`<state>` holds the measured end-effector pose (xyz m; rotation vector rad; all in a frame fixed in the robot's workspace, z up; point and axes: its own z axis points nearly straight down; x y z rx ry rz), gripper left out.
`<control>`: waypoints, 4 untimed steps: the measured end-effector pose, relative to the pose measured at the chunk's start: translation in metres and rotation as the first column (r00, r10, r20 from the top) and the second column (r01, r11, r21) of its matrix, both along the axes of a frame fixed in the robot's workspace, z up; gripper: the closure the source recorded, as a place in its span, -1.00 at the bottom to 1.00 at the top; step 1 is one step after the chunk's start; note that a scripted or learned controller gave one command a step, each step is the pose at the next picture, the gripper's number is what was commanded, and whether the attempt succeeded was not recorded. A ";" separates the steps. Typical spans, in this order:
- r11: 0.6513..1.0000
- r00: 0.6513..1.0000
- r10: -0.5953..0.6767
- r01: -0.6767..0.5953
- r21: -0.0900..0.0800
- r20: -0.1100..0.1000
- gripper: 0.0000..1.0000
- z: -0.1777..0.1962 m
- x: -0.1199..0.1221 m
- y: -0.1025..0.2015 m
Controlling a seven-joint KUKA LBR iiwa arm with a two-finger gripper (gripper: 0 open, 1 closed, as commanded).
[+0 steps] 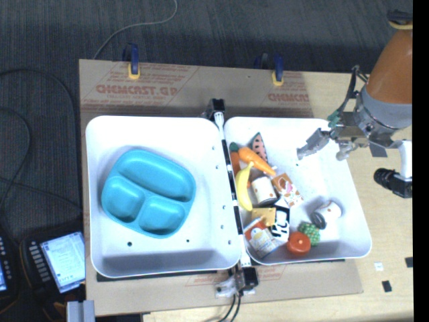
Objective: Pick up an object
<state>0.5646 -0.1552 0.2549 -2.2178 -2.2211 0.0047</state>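
Dark grey carpet surrounds a brown cardboard-covered surface (167, 89) carrying two shallow white bins. At left, the white bin (100, 200) holds a blue divided plastic tray (147, 191). At right, the second white bin (348, 240) holds a heap of toy food along its left side and lower edge: an orange plastic carrot (253, 158), a yellow banana (242, 186), a red tomato (299, 243). Over that bin's upper right hangs the claw (326, 144), its two fingers spread apart and apparently holding nothing, though shadow blurs the tips. Approach seems the step in hand; next comes choosing a piece and descending.
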 end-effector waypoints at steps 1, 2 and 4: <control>1.000 1.000 -0.001 0.001 0.001 -0.002 -1.00 -0.136 -0.016 -0.001; 1.000 1.000 -0.006 0.006 -0.009 0.025 -1.00 -0.166 -0.073 0.038; 1.000 1.000 0.000 0.000 0.000 0.001 1.00 -0.073 -0.008 0.109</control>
